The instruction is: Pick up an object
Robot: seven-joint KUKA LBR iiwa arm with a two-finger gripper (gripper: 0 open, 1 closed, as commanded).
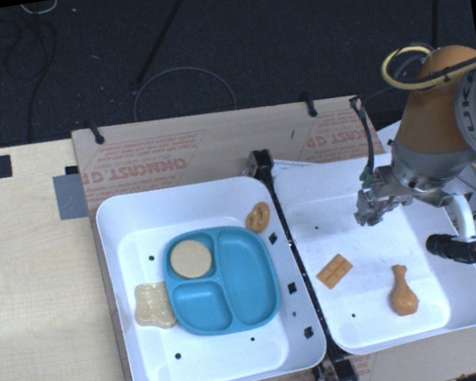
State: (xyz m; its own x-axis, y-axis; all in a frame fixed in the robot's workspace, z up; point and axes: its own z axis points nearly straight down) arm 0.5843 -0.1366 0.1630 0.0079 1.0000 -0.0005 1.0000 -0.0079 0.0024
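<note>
The right bin (371, 335) holds an orange cracker-like square (334, 271) near its middle and a tan drumstick-shaped piece (402, 291) toward its front right. My gripper (370, 211) hangs over the right bin's back half, above and to the right of the cracker and apart from it. Nothing shows between its fingers, and the slant hides how they stand. In the left bin (161, 379), a blue divided tray (236, 285) carries a round tan cookie (190, 258).
A pale bread slice (154, 305) lies against the tray's left side. A brown pretzel-like piece (258, 217) sits by the left bin's back right corner. A black divider (284, 241) separates the bins. A black part (456, 248) juts over the right bin's right rim.
</note>
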